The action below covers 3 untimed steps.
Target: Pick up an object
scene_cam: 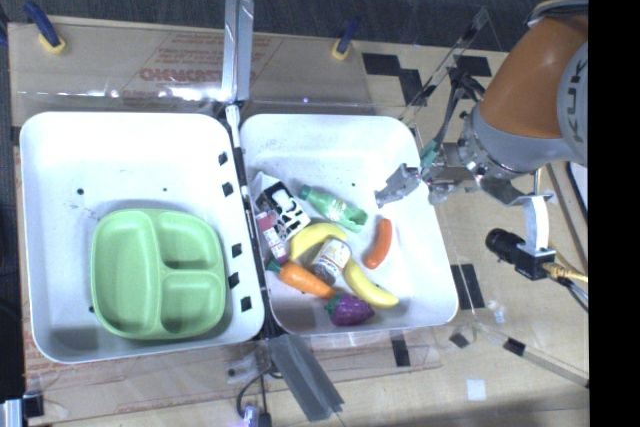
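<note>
Fingers [398, 183] hovering at right bin's [428, 300] right edge, grip state unclear; chili [377, 243] lying just below-left, long axis near upright.

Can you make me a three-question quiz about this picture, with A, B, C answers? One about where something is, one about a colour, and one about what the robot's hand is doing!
1. Where is the light green divided plastic tray?
A. In the left white bin
B. In the right white bin
C. On the floor

2. What colour is the small round toy at the near edge of the right bin?
A. Blue
B. Purple
C. White

3. What is the robot's two-finger gripper doing?
A. Lifting the green tray
B. Holding the yellow toy banana
C. Hanging over the right bin's far right side with nothing between its fingers

Answers:
1. A, the tray lies alone in the left bin.
2. B, it looks purple beside the banana.
3. C, the banana lies in the pile and the tray lies flat in its bin.
</note>
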Motion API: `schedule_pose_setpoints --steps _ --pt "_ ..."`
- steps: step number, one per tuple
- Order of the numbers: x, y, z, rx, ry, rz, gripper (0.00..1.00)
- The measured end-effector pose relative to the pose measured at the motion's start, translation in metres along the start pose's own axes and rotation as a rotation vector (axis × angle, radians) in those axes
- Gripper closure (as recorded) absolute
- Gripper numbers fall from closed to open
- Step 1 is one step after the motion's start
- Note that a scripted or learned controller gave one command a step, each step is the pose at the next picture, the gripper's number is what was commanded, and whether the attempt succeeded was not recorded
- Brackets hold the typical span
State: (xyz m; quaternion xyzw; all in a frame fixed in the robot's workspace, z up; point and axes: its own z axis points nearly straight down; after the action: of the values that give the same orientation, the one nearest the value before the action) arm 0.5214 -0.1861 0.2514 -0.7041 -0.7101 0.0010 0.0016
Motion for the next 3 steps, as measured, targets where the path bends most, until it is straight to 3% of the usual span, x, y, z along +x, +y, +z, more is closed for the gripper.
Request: schedule_pose_setpoints --steps 1,2,3 --pt "-0.024 0.014 0.122 0.001 0.000 0.005 0.00" --pt "-0.023 0.002 0.160 0.000 0.000 0.003 0.00" --pt "-0.023 0.002 0.150 0.001 0.000 0.000 1.00"
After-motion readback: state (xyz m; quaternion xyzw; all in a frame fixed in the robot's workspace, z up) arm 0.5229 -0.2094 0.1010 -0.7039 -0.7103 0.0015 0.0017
